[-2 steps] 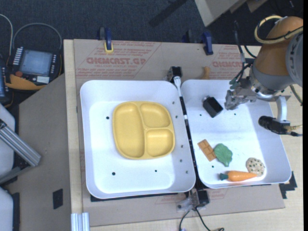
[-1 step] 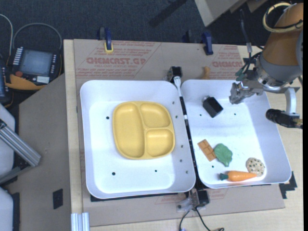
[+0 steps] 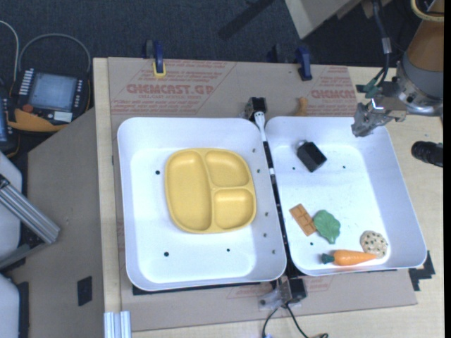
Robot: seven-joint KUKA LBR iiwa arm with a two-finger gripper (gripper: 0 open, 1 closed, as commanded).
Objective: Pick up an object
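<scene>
Hovering pincer (image 3: pixel 364 122): sits at the far right corner of the right bin, at its upper rim, on the end of the grey arm reaching in from the right; whether it is spread or pressed together cannot be told, and nothing is seen in it
Right bin (image 3: pixel 366 182): shallow and white, holding five small things
Black block (image 3: pixel 311 155): lies tilted in the far half of the right bin, left of the pincer and apart from it
Brown wafer (image 3: pixel 301 220): flat, near the bin's left wall, just beside the green piece
Green piece (image 3: pixel 326 225): leafy toy shape, close above the carrot
Carrot (image 3: pixel 350 258): orange with a green end, lying along the near rim
Cookie (image 3: pixel 373 243): round and speckled, just right of the carrot's tip, in the near right corner
Left bin (image 3: pixel 144 189): white, touching the right bin along its side
Yellow plate (image 3: pixel 210 189): three compartments, resting in the middle of the left bin
Table (image 3: pixel 106 153): brown board under both bins, with blue clamps (image 3: pixel 158 56) at its far edge
</scene>
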